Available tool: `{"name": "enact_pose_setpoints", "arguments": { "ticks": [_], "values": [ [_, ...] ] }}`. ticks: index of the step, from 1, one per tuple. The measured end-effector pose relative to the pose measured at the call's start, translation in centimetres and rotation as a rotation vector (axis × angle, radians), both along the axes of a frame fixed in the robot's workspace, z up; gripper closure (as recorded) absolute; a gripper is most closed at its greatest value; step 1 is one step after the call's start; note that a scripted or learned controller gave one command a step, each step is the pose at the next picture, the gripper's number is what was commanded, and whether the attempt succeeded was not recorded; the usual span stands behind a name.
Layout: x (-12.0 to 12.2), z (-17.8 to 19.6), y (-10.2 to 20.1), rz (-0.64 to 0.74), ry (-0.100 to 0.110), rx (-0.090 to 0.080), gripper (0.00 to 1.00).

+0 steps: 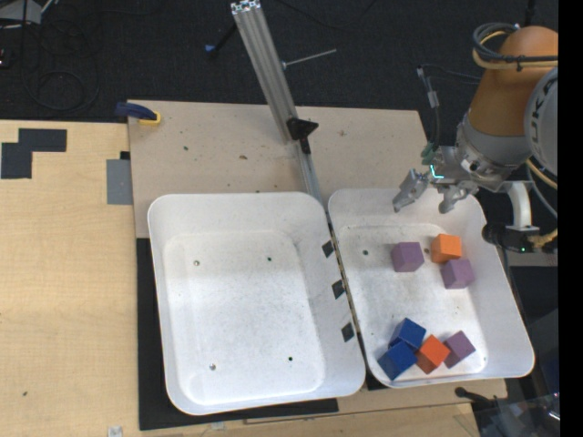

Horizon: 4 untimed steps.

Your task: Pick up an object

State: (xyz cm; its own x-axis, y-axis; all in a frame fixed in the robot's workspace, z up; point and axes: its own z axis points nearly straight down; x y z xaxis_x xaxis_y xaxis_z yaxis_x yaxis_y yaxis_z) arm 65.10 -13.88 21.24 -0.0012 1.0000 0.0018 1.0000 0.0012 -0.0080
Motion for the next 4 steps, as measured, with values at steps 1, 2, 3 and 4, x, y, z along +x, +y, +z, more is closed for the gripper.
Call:
{"name": "enact_pose_setpoints", "arguments": {
  "ticks": [1,2,3,4],
  "values": [
    [0.1,0.3,0.0,0.003,-0.004,-0.002,0.0],
    [-0.3,-4.2,-0.2,-0.002,0.0,-0.001,0.0],
    [-0.8,-10.2,-1.0,-0.002,0.001,-0.001,0.0],
    [-0.9,-12.3,-0.9,-0.003,-0.003,-0.001,0.0]
  ]
}}
